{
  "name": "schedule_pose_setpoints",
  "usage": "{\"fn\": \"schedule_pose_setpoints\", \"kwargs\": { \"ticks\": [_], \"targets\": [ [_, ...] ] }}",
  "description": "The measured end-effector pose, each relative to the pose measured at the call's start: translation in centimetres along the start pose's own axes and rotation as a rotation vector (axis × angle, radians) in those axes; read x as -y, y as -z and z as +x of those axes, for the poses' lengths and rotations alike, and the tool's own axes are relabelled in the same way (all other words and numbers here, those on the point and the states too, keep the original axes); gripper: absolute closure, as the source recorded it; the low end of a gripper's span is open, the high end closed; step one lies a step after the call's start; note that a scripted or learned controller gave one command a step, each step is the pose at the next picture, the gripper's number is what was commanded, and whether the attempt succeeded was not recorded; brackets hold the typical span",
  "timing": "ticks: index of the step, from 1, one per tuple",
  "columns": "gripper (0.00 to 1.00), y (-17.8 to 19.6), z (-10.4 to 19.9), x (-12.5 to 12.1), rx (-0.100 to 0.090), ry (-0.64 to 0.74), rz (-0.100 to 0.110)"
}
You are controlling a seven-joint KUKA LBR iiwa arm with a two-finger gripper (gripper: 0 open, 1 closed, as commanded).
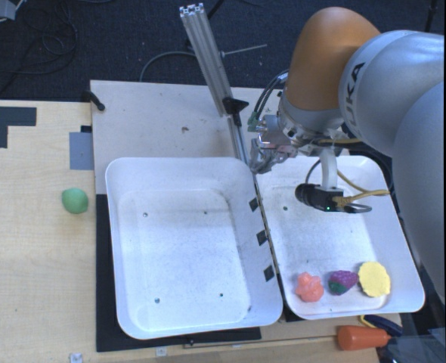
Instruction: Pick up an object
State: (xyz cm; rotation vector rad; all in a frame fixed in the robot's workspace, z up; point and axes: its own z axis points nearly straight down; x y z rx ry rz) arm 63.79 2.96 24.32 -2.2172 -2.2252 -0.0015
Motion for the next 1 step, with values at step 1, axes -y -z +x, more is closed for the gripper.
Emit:
{"fn": "schedule_pose_setpoints", "kwargs": {
  "ticks": [1],
  "targets": [
    [1.00, -1.52, 4.90, -1.00, 0.000, -0.001, 0.002]
  ]
}}
